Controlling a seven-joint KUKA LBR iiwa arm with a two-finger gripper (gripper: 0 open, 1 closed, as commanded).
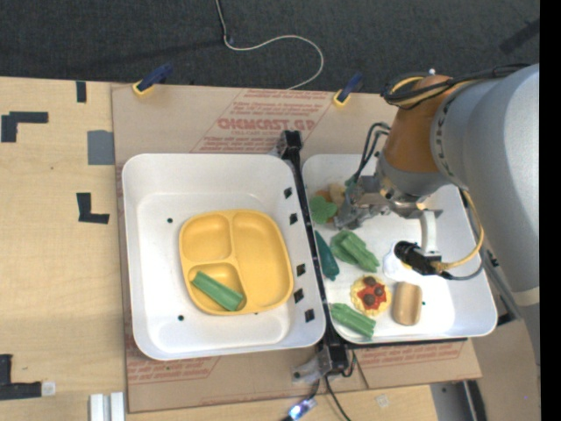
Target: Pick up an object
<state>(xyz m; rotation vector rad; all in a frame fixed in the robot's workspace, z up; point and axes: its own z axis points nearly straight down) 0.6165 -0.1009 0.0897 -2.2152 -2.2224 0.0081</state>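
The right bin holds several toy foods. A green leafy piece lies near its middle, a teal pod along its left wall, a light green piece at upper left, another green piece at the front. A small pizza and a tan bread roll lie near the front. My gripper reaches down into the bin's upper left part, just above the leafy piece and beside the light green piece.
The left bin holds a yellow divided plate with a green pod in its front compartment. The arm's grey body with its orange band covers the right bin's far right. A cable lies on the dark surface behind.
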